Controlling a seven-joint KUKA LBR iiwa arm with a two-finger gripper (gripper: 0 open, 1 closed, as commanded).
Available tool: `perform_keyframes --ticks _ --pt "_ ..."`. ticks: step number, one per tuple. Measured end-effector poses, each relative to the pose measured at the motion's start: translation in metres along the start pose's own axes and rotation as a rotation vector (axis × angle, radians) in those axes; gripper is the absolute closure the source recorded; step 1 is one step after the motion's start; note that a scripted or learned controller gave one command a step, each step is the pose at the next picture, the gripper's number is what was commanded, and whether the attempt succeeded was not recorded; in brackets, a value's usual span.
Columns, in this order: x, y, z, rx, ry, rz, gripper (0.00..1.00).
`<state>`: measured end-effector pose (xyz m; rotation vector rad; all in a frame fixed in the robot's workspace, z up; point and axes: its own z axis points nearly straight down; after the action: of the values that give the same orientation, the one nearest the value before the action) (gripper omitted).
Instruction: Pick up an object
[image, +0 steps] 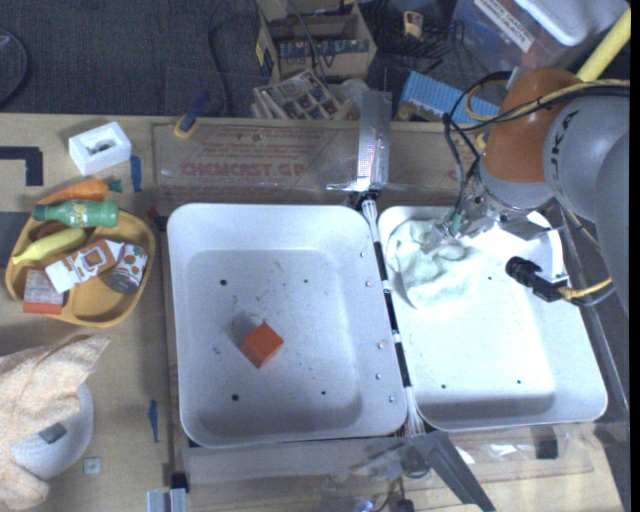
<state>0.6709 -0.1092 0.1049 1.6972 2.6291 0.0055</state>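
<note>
Camera view, slanted down on two white bins. Pale crumpled cloth bunched in the right bin, toward its ten o'clock corner, hard against the wall shared with the left bin. Appears to be the object in hand for this try, judging by what sits on it. Gripper down at the cloth's one o'clock edge, touching or buried in the folds; cannot tell open from closed, tip blurred and lost against white fabric. Cannot say the cloth is held.

Orange block alone in the left bin, a little below centre, well apart from the arm and at roughly eight o'clock from the gripper. Untouched as things lie.

Arm reaching in from two o'clock, orange band above the wrist, black cable connector hanging at four o'clock from the gripper over bare bin floor.

Outside the bins, at nine o'clock of the bench: yellow bowl of toy food, a green bottle across its top.

Step, as a judgement: at the grasp itself, descent done, lift not yet made. Next move calls for a firm close on a real fold of fabric, then a straight rise clear of the bin wall; risk of pinching only a thin edge and slipping free.
</note>
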Motion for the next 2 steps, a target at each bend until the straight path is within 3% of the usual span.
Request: perform_keyframes --ticks 1,2 --pt "0.05 0.02 -0.081 0.006 0.005 0.13 1.0" --pt "0.061 0.024 -0.081 0.007 0.004 0.249 1.0"
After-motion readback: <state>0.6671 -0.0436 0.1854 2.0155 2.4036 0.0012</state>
